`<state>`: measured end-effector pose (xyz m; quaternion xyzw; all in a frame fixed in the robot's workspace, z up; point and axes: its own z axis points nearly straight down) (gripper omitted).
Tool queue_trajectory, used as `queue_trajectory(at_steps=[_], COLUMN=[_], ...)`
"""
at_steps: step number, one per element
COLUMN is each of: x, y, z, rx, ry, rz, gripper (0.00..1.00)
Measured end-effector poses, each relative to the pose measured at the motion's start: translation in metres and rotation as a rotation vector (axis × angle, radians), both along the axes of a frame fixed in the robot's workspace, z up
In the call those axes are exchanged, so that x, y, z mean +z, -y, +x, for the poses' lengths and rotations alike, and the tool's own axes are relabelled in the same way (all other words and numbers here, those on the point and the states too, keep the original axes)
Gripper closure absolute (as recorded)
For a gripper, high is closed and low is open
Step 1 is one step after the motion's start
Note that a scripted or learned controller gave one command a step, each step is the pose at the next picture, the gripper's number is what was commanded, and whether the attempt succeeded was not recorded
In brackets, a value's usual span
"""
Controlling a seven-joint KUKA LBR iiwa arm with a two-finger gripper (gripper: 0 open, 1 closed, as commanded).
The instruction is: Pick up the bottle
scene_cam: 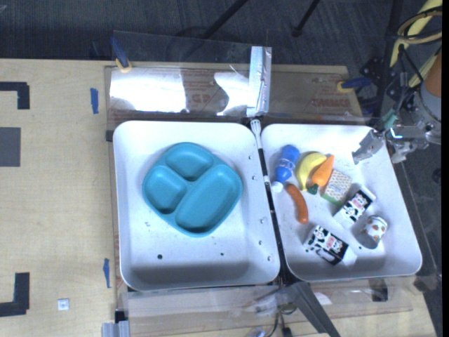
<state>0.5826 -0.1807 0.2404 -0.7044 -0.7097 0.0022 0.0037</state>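
The bottle is blue with a white cap end and lies at the upper left of the right bin, close to the divider. It touches a yellow banana-shaped toy. My gripper hangs over the bin's upper right edge, well to the right of the bottle. Its fingers are spread apart with nothing between them, so it is open.
An orange carrot, a reddish sausage, a speckled packet, two cow-patterned boxes and a small white cup share the right bin. The left bin holds a blue divided plate.
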Motion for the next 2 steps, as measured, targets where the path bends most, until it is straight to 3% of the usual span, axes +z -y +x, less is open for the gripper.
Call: queue_trajectory(at_steps=[1, 2], x=[0.007, -0.023], y=[0.0, 0.043], z=[0.002, -0.066], rx=[0.007, 0.169], ry=[-0.005, 0.001], rz=[0.001, 0.002], gripper=[1.0, 1.0])
